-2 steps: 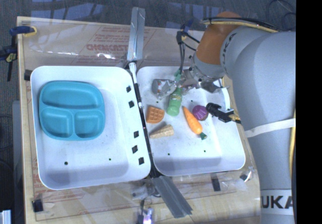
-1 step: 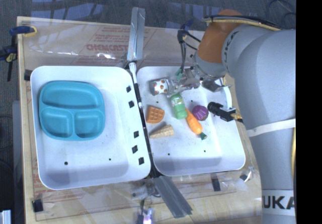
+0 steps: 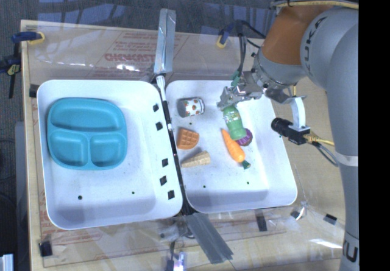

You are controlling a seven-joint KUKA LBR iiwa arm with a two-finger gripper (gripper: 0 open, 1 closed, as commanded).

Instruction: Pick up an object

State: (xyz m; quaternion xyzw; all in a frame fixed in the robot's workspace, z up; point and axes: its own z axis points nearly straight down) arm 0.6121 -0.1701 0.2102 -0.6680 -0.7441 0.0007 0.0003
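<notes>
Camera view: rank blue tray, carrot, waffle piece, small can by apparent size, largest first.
1. blue tray, by far the largest.
2. carrot.
3. waffle piece and small can look about alike; no ranking between them.
All lie at similar depth in the two bins, so nearness hardly skews this.

The bench [image 3: 91,50] bears two white bins side by side, touching at the middle: the left bin [image 3: 103,197] toward its left edge, the right bin [image 3: 268,187] toward its right edge.
</notes>
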